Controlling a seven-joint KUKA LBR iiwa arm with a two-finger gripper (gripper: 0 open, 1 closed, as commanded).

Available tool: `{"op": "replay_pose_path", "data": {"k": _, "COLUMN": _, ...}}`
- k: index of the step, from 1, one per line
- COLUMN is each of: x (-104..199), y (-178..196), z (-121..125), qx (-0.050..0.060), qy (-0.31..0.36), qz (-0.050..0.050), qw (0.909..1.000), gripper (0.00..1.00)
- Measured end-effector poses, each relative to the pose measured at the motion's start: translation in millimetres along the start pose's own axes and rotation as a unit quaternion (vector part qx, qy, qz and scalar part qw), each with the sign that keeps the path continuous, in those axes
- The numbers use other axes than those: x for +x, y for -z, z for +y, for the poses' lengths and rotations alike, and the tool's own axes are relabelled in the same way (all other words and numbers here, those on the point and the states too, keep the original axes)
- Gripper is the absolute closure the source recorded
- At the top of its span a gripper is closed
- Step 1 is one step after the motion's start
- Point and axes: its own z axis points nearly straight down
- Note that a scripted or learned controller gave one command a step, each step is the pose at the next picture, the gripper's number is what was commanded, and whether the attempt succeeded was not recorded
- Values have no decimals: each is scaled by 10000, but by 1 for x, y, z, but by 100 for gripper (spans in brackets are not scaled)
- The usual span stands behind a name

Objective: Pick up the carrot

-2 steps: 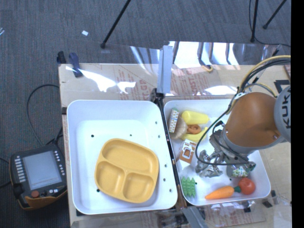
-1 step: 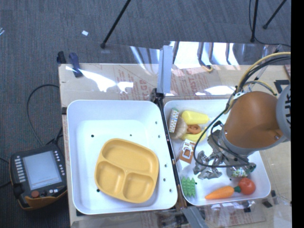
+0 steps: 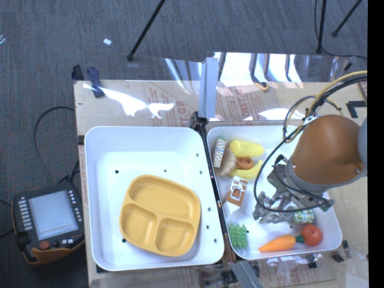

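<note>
carrot | near right bin front rim, beside tomato | fingers just above, state unclear

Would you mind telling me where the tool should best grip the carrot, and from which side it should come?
Probably across the carrot's thick middle, coming straight down from above. It lies flat near the bin's front wall, pointed tip toward the green toy, leafy end close to the tomato. Closing across its width, front to back, avoids both neighbours; the front wall leaves little room. The tool hangs just above it.

Bench bears two bins.
</note>
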Motion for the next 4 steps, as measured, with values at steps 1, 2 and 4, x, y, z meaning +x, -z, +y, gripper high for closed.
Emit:
{"op": "replay_pose_path", "data": {"k": 1, "x": -32, "y": 41, "z": 22, "qx": 7, "qy": 846, "qz": -10, "qw": 9964, "gripper": 100}}
{"op": "replay_pose_path", "data": {"k": 2, "x": -80, "y": 89, "z": -4, "qx": 5, "qy": 2235, "qz": -16, "qw": 9747, "gripper": 100}}
{"op": "replay_pose_path", "data": {"k": 4, "x": -103, "y": 38, "z": -77, "qx": -28, "qy": 1993, "qz": -6, "qw": 9799, "gripper": 0}}
